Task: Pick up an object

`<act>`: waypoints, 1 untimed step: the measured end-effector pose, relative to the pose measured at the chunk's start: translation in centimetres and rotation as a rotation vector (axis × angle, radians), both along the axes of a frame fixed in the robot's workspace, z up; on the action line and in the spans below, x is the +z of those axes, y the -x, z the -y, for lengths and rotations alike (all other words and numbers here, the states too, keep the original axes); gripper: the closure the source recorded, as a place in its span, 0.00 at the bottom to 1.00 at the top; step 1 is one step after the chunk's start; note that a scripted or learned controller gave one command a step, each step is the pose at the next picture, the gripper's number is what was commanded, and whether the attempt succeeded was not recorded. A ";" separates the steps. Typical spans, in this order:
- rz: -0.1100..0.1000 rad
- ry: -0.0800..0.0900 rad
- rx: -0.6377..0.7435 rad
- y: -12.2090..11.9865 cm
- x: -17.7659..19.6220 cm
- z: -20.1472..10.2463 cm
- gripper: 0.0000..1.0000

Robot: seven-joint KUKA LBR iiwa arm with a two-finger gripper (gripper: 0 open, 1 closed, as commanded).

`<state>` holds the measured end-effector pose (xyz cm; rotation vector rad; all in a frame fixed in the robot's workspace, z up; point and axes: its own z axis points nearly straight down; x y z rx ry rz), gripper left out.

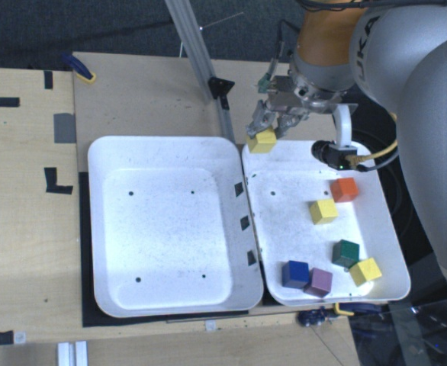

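- The left bin [166, 219] has an open white floor, so a gripper can come down anywhere inside it.
- In the right bin [284, 204], the left half of the floor is free.
- Blocks crowd its right and near side: orange block [344, 189], yellow block [323, 210], green block [346, 252], second yellow block [365, 270], blue block [295, 273], purple block [319, 280].
- The blue and purple blocks touch, leaving no gap between them.
- A slanted metal bar [197, 44] crosses above the far edge, between the bins.

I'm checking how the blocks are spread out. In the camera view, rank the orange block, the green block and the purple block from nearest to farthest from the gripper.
From the gripper, at the right bin's far-left corner:
1. Orange block, bin's far right side.
2. Green block, lower right.
3. Purple block, near edge, beside the blue block.
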<state>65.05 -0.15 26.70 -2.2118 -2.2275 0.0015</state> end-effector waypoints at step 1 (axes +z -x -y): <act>0.000 0.000 0.000 0.1 -0.4 -5.9 1.00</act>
